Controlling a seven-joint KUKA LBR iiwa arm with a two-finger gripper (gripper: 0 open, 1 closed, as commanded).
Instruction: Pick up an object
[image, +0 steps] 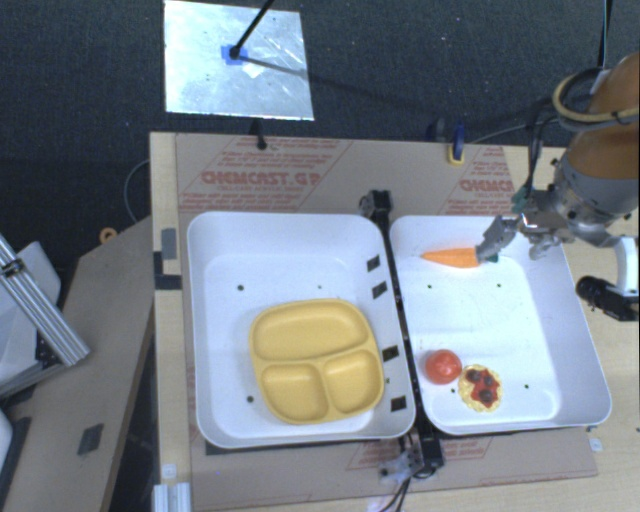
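Camera view puts the gripper (497, 240) low in the right bin (560, 340), at the carrot's (450, 258) right end; its opening I cannot tell. This looks like the reaching step. Next it needs a firm close on the carrot, then a lift.

Glossy white plastic bins (300, 235); matt yellow plastic tray (315, 358).

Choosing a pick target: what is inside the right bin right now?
The right bin holds a carrot near its far edge, a tomato and a small pizza toy near its front edge. The claw sits at the carrot's right end, covering whatever floor lies beneath it.
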